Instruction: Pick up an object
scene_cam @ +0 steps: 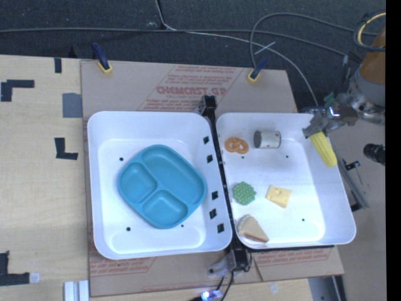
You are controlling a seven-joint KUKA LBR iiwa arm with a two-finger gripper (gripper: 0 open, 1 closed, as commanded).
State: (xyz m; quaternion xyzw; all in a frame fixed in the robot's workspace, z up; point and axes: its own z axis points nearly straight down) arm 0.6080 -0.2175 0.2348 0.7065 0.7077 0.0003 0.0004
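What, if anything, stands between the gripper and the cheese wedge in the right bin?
Nothing visible does. The gripper sits at the right bin's upper right rim, with a yellow corn cob hanging at it. The cheese wedge lies lower left of there on bare bin floor, apart from the other items.

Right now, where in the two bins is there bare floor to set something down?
Right bin: bare patch between cheese, sandwich and the near-right corner; another between cylinder and corn. Crowded along the divider: pretzel, green ball, sandwich. Left bin: the tray takes the middle; only margins and corners are free.
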